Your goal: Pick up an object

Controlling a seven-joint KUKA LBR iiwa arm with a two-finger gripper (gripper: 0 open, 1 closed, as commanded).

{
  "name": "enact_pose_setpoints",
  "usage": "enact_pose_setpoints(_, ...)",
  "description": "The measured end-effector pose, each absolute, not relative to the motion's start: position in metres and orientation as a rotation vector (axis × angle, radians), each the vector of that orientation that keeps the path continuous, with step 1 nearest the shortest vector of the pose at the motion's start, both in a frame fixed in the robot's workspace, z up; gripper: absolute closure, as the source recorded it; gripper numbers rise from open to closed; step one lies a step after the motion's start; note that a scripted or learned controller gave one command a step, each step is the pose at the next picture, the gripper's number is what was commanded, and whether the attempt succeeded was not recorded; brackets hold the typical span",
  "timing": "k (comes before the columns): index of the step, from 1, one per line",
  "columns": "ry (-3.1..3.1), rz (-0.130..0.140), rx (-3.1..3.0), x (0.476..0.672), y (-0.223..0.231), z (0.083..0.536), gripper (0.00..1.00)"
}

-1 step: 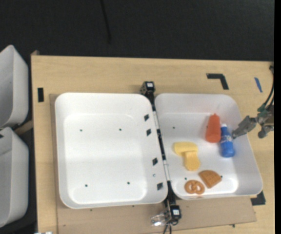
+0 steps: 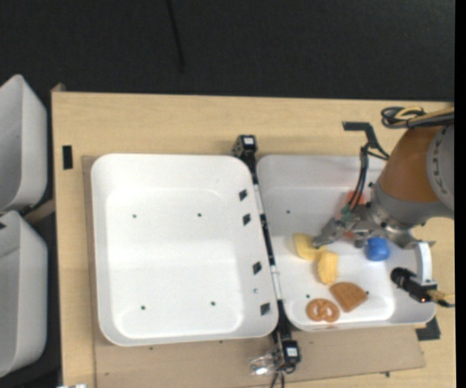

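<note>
While the gripper [image 2: 328, 237] hangs over the right bin [image 2: 298, 180], can't tell its grip; at its 6 o'clock: two yellow chunks [image 2: 317, 257], plus one pretzel [image 2: 322, 310], brown wedge [image 2: 349, 296], blue ball [image 2: 376, 250].

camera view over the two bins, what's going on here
A grey robot arm with an orange band reaches in from the right over the right bin. Its gripper sits low beside a yellow piece, with another yellow piece, a blue object, a brown wedge and a pretzel nearby. Nothing is visibly held yet. The left bin sits alongside.
</note>
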State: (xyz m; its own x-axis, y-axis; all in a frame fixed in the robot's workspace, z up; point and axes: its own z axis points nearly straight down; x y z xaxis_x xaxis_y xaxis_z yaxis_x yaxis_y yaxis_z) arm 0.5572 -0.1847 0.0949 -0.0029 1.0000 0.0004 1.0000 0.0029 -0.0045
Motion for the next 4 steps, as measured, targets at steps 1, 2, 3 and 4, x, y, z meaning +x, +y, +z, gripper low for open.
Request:
enact_pose_setpoints(1, -2.230, -0.004, -2.220, 0.569, -0.169, 0.181, 0.00)
enact_pose_setpoints(2, -2.216, 0.009, -2.217, 0.525, -0.149, 0.094, 0.00)
enact_pose_setpoints(3, -2.214, 0.005, -2.220, 0.528, -0.151, 0.106, 1.00)
enact_pose_setpoints(4, -2.241, -0.016, -2.223, 0.599, -0.106, 0.277, 1.00)
